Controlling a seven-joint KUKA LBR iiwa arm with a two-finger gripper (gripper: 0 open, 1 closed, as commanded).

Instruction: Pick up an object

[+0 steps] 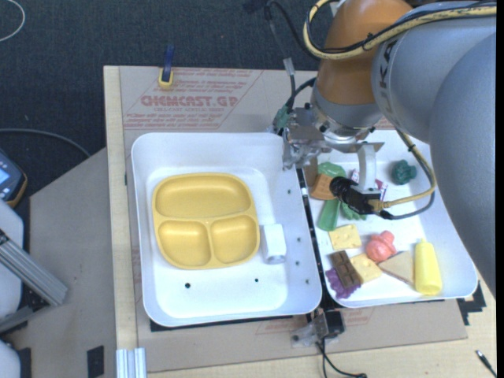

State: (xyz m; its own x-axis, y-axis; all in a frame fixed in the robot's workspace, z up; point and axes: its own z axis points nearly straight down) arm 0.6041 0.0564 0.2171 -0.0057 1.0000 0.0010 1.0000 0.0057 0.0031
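**Over the right bin: nothing lifted yet**

Above the right bin's (450, 283) upper left corner, hung low, the gripper (311, 150), near an orange-brown piece (322, 186) and a green piece (331, 170). Could not tell how the jaws stood, hidden under the wrist. Saw nothing between them. Lay loose in that bin: yellow bottle (426, 266), pink piece (380, 246), cracker (344, 237), teal lump (404, 171). Sat in the left bin (150, 152): yellow divided tray (206, 219), small white cylinder (274, 241). Judged the pick not yet made; closing and lifting left.
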